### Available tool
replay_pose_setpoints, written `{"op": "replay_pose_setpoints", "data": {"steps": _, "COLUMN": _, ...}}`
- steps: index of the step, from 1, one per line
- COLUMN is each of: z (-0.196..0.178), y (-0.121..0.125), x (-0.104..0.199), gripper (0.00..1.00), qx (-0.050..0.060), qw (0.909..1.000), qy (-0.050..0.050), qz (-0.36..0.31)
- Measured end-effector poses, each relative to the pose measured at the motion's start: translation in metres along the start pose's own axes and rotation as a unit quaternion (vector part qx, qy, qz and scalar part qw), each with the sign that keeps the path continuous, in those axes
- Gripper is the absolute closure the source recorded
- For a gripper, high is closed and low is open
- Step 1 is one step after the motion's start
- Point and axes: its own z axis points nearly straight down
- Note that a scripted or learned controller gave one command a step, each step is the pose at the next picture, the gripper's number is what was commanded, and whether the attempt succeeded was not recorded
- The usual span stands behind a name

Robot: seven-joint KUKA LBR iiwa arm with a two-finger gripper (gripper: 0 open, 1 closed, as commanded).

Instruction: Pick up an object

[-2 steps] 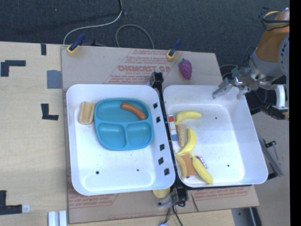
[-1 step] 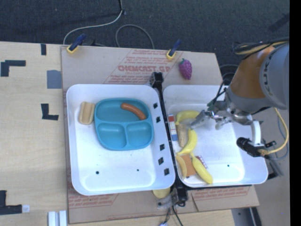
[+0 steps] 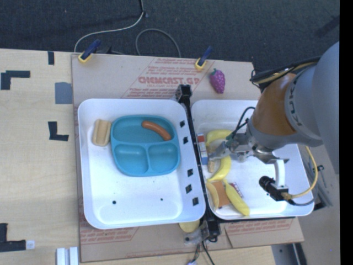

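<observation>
My gripper (image 3: 225, 148) is low in the right bin (image 3: 292, 173), on its left side, among a cluster of toy food. A yellow banana (image 3: 217, 136) lies just above it and a second banana (image 3: 223, 170) curves just below it. A third banana (image 3: 238, 199) and a tan bun (image 3: 215, 194) lie nearer the bin's front edge. A small colourful packet (image 3: 203, 148) sits against the bin's left wall. The gripper's tip is hidden among the bananas, and no object shows clearly in its grasp.
The left bin (image 3: 105, 203) holds a blue divided plate (image 3: 146, 146) with a sausage (image 3: 157, 130) on it and a bread slice (image 3: 101, 132) beside it. Purple grapes (image 3: 218, 80) lie on the cardboard behind the bins. A black divider (image 3: 190, 159) runs between the bins.
</observation>
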Motion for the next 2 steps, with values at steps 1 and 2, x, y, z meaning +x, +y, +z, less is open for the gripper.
{"op": "replay_pose_setpoints", "data": {"steps": 1, "z": -0.01, "y": 0.0, "x": 0.002, "gripper": 1.0, "qx": 0.006, "qw": 1.0, "qy": 0.006, "qz": -0.002}}
{"op": "replay_pose_setpoints", "data": {"steps": 2, "z": -0.099, "y": 0.002, "x": 0.073, "gripper": 1.0, "qx": 0.01, "qw": 0.9999, "qy": 0.01, "qz": -0.008}}
